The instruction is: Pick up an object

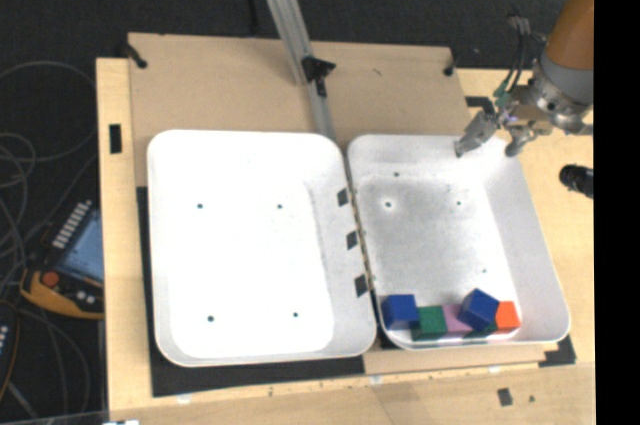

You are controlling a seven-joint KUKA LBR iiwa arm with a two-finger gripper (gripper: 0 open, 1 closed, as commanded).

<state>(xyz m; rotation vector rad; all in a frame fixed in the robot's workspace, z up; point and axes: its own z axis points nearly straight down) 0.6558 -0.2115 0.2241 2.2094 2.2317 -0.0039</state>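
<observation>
Camera view looks down at a slant on both bins, and nearest the lower edge sits the whole stock of pickable things: a row of small blocks crowded against the near wall of the right bin (520, 213). From left to right they are a blue cube (400, 309), a green block (431, 320), a pale purple piece (456, 320) half hidden behind its neighbours, a second blue cube (480, 308) tilted on a corner, and an orange block (507, 315). They touch or nearly touch one another, probably because the bin floor lets loose pieces slide to the low side; packed that way, a clean grasp on any one looks awkward. The left bin (250, 243) beside it has only small dark marks on its floor. Farther back, over the far right corner of the right bin, the gripper (494, 139) hangs with its two fingers spread moderately apart and nothing between them. It stands well apart from the blocks, so the pick is not yet begun.
</observation>
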